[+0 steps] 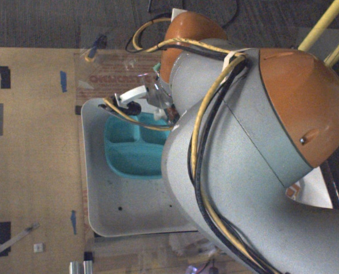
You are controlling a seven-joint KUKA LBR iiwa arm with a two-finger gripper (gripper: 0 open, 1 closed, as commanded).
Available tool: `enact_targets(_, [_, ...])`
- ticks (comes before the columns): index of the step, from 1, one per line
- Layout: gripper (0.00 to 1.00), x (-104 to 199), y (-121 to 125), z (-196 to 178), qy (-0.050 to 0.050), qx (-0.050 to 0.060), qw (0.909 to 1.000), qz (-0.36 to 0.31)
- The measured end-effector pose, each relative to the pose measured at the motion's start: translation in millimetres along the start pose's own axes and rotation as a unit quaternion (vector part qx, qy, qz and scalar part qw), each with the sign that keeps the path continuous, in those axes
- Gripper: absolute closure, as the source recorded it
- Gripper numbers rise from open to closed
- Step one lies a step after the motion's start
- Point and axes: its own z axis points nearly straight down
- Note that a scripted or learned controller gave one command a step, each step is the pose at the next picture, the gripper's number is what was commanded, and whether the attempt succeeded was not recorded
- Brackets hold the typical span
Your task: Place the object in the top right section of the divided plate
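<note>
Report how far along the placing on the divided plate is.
Done: the arm has reached over the white bin and hangs above the teal divided plate. In hand: unclear; the arm's bulk covers the gripper end and the plate's right side, so no object can be seen held or placed. Left: by what shows, the sections in sight look bare, so the placing cannot be confirmed.

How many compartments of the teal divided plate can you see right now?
3 on the divided plate: one at its upper left, one at its upper right beside the arm, and a long one below them. The arm covers the plate's right side, so more may be hidden.
</note>
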Motion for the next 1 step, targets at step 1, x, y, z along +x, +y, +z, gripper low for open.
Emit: enact_targets(1, [0.00, 10.0, -9.7, 8.2, -0.003, -0.009, 0.9995, -0.032])
